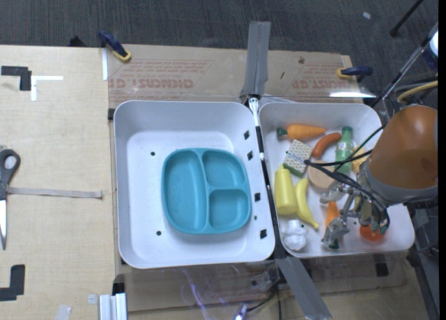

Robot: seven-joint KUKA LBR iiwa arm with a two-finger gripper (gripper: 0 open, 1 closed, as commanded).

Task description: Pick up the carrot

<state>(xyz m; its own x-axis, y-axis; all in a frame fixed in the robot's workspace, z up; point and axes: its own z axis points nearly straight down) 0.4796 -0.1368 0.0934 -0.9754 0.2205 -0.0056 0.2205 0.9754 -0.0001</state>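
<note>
wrist of the arm (411, 148) is highest, over the right bin (362, 106). its gripper (341, 224) hangs low at the near side; whether it is open, i cannot tell. it should go to the far wall and close across the carrot (305, 131), a smooth orange piece lying there beside the red sausage (325, 144).

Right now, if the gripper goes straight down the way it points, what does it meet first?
Probably the right bin floor near its front edge, or the small orange piece beside the gripper; depth is unclear. The carrot lies at the far end.
</note>
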